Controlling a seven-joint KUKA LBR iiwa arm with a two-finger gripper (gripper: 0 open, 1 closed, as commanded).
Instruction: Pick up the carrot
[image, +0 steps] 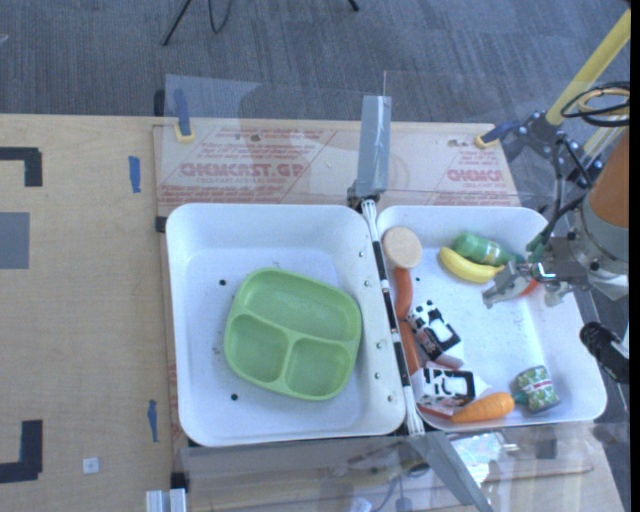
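Two shallow white plastic bins sit side by side on the tabletop: a left bin (190, 240) and a right bin (590, 400). The left bin holds one light green divided plastic tray (292, 333) with three compartments. The right bin holds one orange carrot (483, 407), one yellow banana (468, 265), one green bottle-like item (480, 246), one round tan disc on a long orange handle (403, 247), two small black-and-white items (434, 331) and one small green patterned cup (535, 388).
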